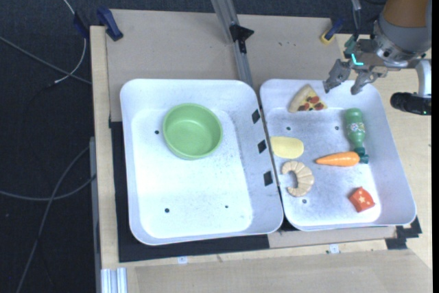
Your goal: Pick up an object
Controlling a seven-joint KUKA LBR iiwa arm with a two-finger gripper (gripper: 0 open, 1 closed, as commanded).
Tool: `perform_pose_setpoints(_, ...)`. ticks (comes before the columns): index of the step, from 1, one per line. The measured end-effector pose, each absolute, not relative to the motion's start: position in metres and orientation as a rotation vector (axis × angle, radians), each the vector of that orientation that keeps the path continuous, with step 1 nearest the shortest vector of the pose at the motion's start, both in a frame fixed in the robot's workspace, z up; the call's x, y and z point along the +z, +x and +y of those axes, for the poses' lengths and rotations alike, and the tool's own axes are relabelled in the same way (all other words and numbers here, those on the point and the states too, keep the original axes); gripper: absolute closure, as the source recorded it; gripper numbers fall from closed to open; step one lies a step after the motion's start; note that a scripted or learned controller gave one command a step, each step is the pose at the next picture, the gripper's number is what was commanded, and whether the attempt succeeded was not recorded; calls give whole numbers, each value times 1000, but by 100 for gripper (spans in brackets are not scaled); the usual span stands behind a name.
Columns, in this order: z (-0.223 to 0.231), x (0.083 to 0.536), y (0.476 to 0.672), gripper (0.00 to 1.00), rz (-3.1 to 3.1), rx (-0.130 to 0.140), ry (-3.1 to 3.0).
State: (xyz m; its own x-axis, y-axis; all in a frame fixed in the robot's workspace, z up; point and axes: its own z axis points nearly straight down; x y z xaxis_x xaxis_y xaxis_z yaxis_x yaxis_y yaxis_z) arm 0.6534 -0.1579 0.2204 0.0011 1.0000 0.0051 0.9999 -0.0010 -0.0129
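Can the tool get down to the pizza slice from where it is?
Probably yes. The tool hovers open just right of the pizza slice, which lies apart from the other items with nothing over it.

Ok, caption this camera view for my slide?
Open gripper hovers above the right bin's far edge, near the pizza slice; green bowl sits in the left bin.

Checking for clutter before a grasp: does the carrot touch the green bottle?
Touching, it seems: in the camera view the carrot's leafy end meets the green bottle's lower end with no white bin floor between them.
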Motion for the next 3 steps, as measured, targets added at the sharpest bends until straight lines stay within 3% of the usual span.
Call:
perform_pose_setpoints(1, -158, 225, 655, 0, -2216, 1, -2217)
perform_pose_setpoints(3, -164, 100, 649, 0, -2211, 10, -2214)
